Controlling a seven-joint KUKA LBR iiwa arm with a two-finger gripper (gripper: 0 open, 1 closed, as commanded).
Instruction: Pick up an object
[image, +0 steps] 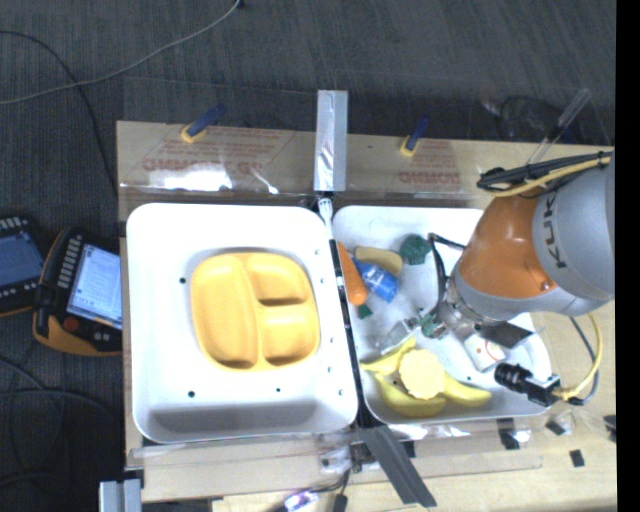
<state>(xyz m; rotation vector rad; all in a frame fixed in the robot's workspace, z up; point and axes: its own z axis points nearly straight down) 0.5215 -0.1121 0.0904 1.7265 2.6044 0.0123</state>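
Observation:
In the right bin (520, 400) lie an orange carrot (350, 278), a blue bottle-like object (380, 281), a small yellow piece (378, 257) and a dark green object (414, 248). A yellow banana (450, 395) with a pale yellow round piece (420, 372) on it rests near the bin's front wall. My gripper (421, 326) reaches down into the middle of this bin, just above the round piece and right of the blue object. The wrist hides what is under it.
The left bin (160, 400) holds a yellow divided tray (255, 308). The arm's grey and orange body (510, 262) covers the right bin's right half, with cables (585, 350) trailing beside it. A handheld controller (80, 295) lies left of the bench.

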